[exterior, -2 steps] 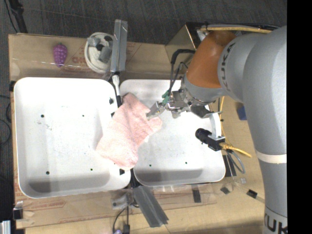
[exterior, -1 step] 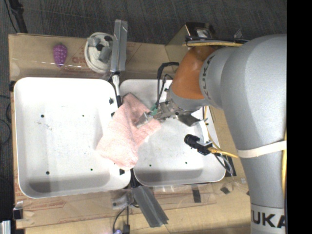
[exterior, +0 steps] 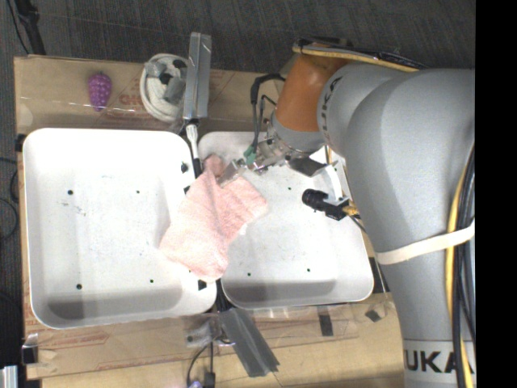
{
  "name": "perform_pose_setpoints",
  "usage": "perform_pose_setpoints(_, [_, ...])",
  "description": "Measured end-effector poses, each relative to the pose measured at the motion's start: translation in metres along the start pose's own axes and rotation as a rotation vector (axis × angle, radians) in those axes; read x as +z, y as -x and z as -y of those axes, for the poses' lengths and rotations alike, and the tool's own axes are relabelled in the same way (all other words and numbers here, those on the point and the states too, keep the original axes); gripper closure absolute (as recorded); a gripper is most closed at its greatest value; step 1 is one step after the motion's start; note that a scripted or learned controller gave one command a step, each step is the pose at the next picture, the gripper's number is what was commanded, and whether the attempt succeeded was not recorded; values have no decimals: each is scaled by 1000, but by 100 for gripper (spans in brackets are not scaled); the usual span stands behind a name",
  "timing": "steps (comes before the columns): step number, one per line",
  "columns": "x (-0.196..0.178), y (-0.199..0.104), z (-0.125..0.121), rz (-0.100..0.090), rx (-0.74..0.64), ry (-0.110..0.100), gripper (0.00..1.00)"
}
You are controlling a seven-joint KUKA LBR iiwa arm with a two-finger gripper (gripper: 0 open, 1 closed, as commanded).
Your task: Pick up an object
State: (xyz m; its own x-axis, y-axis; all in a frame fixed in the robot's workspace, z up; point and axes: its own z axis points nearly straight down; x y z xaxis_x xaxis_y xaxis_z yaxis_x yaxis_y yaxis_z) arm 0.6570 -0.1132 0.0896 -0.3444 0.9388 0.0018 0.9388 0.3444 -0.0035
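- From the camera above, I see my claw [exterior: 234, 170] down at the top corner of the pink cloth [exterior: 212, 221]. I cannot tell if it is pinching the cloth.
- The pink cloth lies over the wall between the left bin [exterior: 97, 217] and the right bin [exterior: 299, 257].
- A purple toy [exterior: 99, 90] and a coil of white rope [exterior: 164, 83] sit on the tabletop [exterior: 56, 79] behind the left bin.

Dark carpeted floor [exterior: 121, 10] beyond bench; brown bench top [exterior: 56, 87] under harsh overhead light.
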Motion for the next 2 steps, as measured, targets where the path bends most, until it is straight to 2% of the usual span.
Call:
perform_pose_setpoints(1, [1, -9, 60, -2, -128, -2, 0])
perform_pose_setpoints(2, [0, -14, 17, 1, -323, 1, 0])
